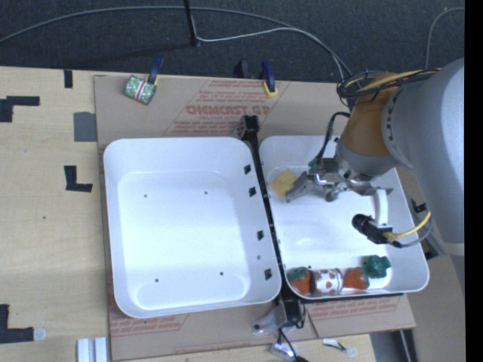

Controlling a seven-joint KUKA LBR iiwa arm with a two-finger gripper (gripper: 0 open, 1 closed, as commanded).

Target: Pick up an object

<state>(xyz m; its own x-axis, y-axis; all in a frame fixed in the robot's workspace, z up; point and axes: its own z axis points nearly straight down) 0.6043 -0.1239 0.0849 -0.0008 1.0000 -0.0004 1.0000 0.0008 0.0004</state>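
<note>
- The table (45, 202) is pale wood with black tape marks, and a cardboard sheet (219, 108) lies on it under both bins; beyond the far edge is dark floor crossed by a thin cable (189, 21).
- Two shallow white bins sit side by side: the left bin (181, 277) and the right bin (411, 277), joined along a black strip.
- A small green patterned block (139, 89) lies on the cardboard's far left corner, near a blue clamp.
- The jaws (296, 191) reach into the right bin's far left part, pointing left, with their tip just beside a pale yellow object (281, 181); I cannot tell how far apart they stand or whether they touch it.
- Along the right bin's near wall lie a row of small objects (332, 280): orange and green, white with red, orange, and a teal one at the right.
- The arm (392, 127) covers the right bin's far right corner and is cut off at the right edge.
</note>
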